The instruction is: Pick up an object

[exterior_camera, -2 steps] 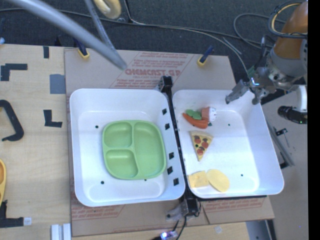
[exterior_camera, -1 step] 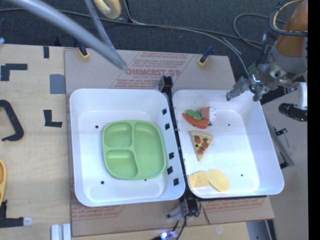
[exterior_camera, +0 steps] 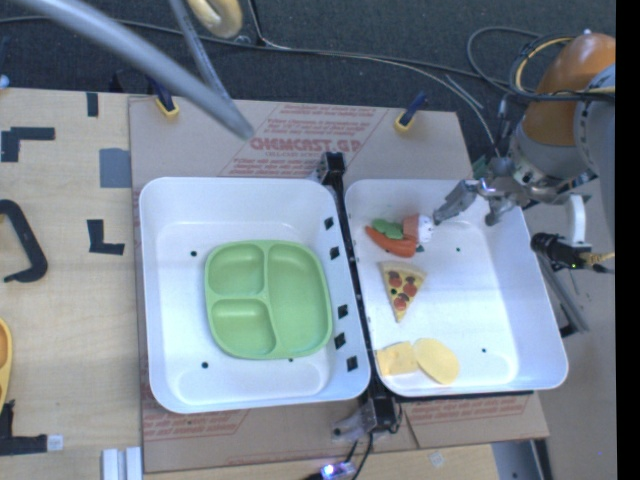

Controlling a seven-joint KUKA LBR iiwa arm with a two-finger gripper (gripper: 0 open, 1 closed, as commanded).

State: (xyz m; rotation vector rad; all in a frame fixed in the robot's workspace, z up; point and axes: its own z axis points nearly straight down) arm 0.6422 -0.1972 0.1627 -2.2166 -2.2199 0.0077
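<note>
Where arm (exterior_camera: 560, 98) slants leftward, gripper (exterior_camera: 432, 226) meets carrot (exterior_camera: 392, 236)

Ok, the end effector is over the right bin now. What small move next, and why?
Probably a short move lower and toward the left bin, to centre on the carrot toy. The end effector sits at that toy's right end, seemingly beside it, with nothing seen between its fingers. The pizza slice lies apart in the right bin, so there is room.
</note>
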